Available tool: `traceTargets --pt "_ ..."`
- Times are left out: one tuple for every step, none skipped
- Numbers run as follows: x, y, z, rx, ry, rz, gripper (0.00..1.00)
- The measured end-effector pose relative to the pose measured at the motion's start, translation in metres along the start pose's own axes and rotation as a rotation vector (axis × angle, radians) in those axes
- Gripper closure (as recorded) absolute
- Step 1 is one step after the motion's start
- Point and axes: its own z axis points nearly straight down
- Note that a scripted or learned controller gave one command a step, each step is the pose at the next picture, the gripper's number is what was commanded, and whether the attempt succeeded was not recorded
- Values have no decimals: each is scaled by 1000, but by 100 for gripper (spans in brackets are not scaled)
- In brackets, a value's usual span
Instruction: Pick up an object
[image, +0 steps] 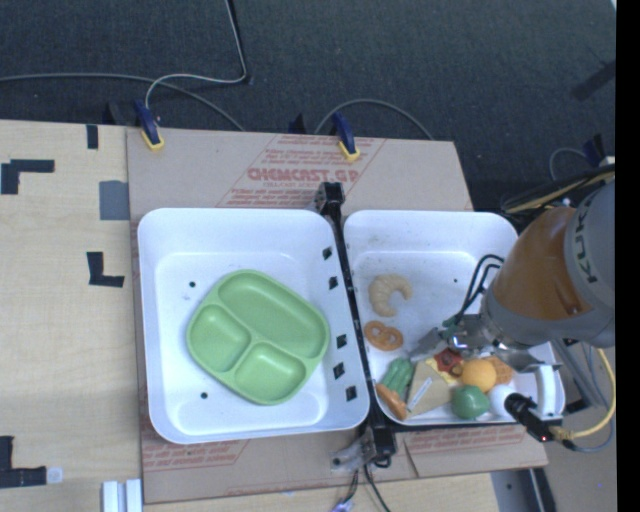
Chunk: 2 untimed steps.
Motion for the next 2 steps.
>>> traceTargets --pt "-1 2 -11 -5 -3 1 100" --pt "82 -5 -96 12 7 -4 100"
